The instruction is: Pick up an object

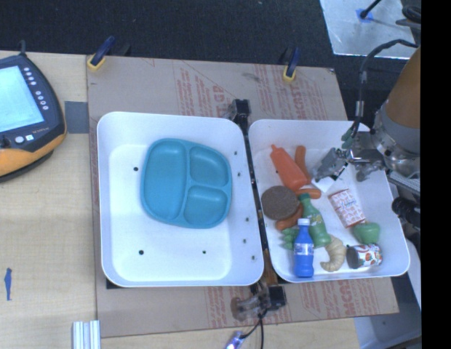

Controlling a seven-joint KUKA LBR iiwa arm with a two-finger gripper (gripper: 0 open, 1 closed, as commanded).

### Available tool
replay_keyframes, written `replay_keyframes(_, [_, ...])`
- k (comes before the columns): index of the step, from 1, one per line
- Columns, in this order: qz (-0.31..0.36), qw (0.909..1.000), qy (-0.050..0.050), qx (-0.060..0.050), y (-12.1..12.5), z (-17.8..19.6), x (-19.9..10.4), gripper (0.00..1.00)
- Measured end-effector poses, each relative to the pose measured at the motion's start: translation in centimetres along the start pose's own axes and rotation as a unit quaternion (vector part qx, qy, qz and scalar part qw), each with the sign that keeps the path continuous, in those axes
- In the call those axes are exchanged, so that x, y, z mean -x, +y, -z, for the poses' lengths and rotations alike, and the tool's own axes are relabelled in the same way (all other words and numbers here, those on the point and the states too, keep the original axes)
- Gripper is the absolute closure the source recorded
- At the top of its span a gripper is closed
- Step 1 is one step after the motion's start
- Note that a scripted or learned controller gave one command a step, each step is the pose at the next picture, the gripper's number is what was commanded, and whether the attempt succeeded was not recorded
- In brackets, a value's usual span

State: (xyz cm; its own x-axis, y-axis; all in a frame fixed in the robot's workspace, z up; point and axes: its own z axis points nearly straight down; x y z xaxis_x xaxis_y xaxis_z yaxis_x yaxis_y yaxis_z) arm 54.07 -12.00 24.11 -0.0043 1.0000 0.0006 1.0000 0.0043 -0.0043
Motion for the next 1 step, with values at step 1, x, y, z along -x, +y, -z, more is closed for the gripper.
replay_keyframes(1, [0.001, 1.0, -0.001, -0.001, 1.55, -13.95, 0.04, 0.0])
